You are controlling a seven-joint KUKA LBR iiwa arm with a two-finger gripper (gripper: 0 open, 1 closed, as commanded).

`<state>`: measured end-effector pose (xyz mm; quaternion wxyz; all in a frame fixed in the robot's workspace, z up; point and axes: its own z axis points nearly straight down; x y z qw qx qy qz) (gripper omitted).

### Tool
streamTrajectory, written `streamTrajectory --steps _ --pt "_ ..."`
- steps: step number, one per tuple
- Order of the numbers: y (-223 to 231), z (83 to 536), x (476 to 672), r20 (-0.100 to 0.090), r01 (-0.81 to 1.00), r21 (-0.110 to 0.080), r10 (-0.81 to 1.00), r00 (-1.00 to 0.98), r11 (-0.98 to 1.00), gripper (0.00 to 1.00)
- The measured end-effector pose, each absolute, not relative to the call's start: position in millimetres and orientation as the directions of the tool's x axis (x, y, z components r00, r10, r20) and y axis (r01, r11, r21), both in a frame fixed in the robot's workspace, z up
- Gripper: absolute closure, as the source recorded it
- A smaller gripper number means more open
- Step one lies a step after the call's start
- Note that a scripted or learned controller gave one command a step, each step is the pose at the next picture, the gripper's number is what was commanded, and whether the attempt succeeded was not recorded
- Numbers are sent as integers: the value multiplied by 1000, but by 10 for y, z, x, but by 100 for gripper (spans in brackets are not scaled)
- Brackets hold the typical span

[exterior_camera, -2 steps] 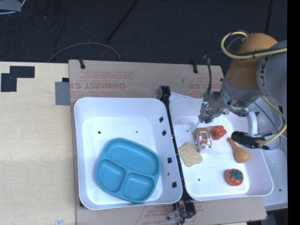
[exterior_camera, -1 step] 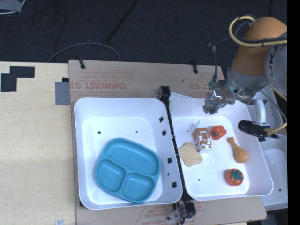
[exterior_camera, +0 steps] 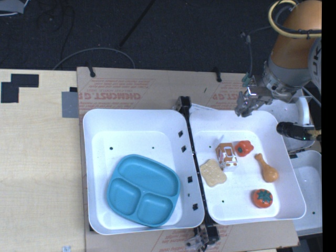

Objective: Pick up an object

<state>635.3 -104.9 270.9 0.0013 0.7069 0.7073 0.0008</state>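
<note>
Jaws (exterior_camera: 245, 109): hang above the far rim of the right bin, near its back corner; whether they stand wide or narrow I cannot tell, they are too small and dark against the board. Nothing is seen between them.
Arm (exterior_camera: 294, 41): reaches in from the right, its orange band high over the bin's back edge, so the wrist is likely parked clear of the objects rather than committed to one.
Right bin (exterior_camera: 286, 140): holds every loose object, grouped around its middle and near side, well apart from the jaws.
Nearest cluster: a small white-and-brown block (exterior_camera: 227, 157) touches a red pepper-like toy (exterior_camera: 243, 148); a pale bread-shaped piece (exterior_camera: 213, 172) lies just beside the block.
Loners: a tan drumstick-shaped toy (exterior_camera: 266, 168) and a red tomato-like toy (exterior_camera: 262, 198) lie apart from the rest, probably the easier picks because nothing crowds them.
Left bin (exterior_camera: 94, 140): carries a blue divided plate (exterior_camera: 143, 190), flat and broad, a poor fit for the jaws.
Table (exterior_camera: 37, 167): bears both bins side by side.
Task stage: no object is lifted yet.
</note>
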Motion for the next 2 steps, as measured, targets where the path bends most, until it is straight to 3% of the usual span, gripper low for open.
streamTrajectory --steps 2 --pt "-40 2510 6116 2 1000 -5 1000 -4 4 100"
